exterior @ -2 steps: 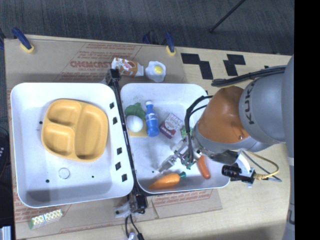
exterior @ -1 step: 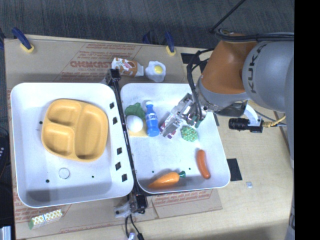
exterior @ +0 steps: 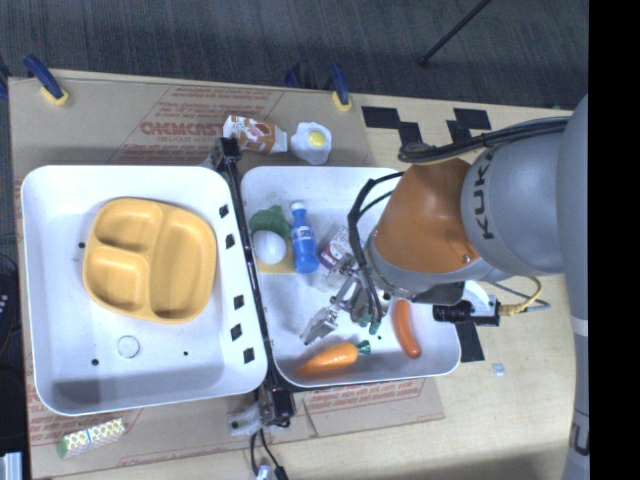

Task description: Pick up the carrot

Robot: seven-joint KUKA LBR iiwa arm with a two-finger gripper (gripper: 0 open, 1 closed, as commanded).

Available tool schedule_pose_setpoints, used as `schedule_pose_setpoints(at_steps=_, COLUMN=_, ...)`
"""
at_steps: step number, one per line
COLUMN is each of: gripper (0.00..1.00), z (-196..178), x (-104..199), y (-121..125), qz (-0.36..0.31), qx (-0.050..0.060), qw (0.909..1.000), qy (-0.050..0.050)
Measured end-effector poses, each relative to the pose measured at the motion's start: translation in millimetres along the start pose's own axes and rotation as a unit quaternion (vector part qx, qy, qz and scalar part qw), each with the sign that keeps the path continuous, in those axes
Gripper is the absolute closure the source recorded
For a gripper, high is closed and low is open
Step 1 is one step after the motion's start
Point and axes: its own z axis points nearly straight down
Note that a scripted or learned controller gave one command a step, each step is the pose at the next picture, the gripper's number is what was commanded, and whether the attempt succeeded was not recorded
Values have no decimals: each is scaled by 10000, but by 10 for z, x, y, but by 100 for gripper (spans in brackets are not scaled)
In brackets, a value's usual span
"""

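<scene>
Carrot (exterior: pixel 328 359): lies in the right bin (exterior: pixel 430 366), long way left to right.
Gripper (exterior: pixel 322 326): just above it (fingers look apart, holding nothing).

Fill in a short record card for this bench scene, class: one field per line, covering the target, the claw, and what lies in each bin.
target: carrot, lying near the front wall of the right bin
claw: claw, just above the carrot, not holding it
right bin, other items: blue bottle, white ball, green item, sausage
left bin: yellow divided plate
</scene>
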Motion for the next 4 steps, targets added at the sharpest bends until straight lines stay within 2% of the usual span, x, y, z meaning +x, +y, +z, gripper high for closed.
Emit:
schedule_pose_setpoints(at_steps=1, gripper=0, z=150, x=-862, y=12, qz=-327, qx=-3, qw=9995, qy=-30)
schedule_pose_setpoints(at_steps=2, gripper=0, z=165, x=107, y=-323, qz=427, qx=-7, qw=9991, qy=-11)
schedule_pose_setpoints(at_steps=3, gripper=0, z=-844, x=-104, y=577, qz=-1034, qx=-4, qw=9946, qy=-29)
schedule_pose_setpoints(at_steps=4, gripper=0, z=-268, x=362, y=106, qz=-2951, qx=4, qw=9555, qy=-5)
